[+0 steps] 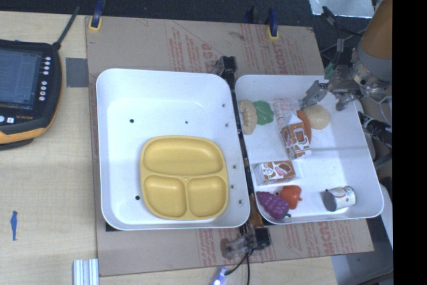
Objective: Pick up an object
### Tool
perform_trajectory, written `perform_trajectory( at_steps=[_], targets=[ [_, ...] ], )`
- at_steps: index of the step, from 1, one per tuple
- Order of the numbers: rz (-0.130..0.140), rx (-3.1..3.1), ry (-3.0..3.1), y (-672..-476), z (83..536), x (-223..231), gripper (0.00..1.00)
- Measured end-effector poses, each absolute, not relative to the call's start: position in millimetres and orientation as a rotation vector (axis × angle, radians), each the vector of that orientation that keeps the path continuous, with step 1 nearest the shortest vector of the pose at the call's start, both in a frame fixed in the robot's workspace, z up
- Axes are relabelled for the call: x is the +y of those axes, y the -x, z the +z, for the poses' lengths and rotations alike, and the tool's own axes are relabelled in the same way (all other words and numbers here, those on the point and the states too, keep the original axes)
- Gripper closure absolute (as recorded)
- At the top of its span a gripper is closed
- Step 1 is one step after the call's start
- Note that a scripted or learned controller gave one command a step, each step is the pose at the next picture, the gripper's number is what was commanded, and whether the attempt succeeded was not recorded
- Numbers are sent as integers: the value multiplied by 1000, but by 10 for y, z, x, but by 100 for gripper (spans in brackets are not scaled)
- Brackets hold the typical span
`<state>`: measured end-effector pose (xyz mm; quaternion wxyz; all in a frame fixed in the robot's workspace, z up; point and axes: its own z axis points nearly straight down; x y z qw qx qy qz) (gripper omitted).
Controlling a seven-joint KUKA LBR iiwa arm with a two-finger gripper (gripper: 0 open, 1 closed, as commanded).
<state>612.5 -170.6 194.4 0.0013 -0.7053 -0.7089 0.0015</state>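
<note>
Several items crowded near claw point(319, 95) by right bin's point(373, 163) far edge; finger state impossible to tell; risks nudging the pale lump point(318, 117), missing.

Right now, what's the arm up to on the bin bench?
The gripper sits low over the right bin, at its far side next to a pale round item and a snack packet. Nothing is visibly between its fingers. The yellow divided tray lies alone in the left bin.
</note>
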Motion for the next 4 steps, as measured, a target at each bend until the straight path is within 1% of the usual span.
perform_trajectory(
  at_steps=[1,2,3,4],
  targets=[
    [2,-2225,2216,-6034,1039,-1507,0],
    [6,-2226,2213,-5795,917,-1547,0],
    [8,-2230,2211,-5801,1023,-1561,100],
    [2,-2225,2214,-6000,1990,-767,100]
  ],
)
